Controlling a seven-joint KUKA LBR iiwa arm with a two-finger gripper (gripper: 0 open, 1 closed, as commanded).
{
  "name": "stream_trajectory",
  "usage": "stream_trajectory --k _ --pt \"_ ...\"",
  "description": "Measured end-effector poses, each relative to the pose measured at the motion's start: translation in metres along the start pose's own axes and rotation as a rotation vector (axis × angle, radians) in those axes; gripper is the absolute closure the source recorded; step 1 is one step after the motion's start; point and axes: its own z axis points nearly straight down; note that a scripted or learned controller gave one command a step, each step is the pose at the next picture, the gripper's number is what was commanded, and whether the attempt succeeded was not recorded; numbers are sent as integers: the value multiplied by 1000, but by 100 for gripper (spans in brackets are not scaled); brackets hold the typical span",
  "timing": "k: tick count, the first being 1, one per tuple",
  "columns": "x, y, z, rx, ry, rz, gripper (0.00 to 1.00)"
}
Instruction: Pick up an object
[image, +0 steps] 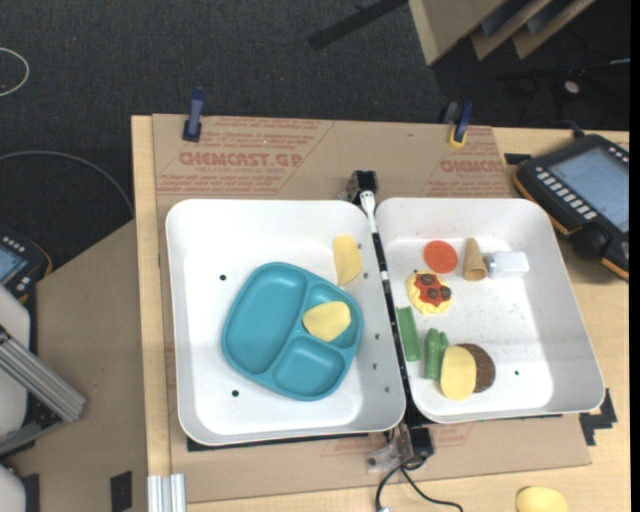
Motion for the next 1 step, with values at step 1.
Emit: stream_trajectory --k 1 --pt "34 48 -110 -25 -7 -11 100"
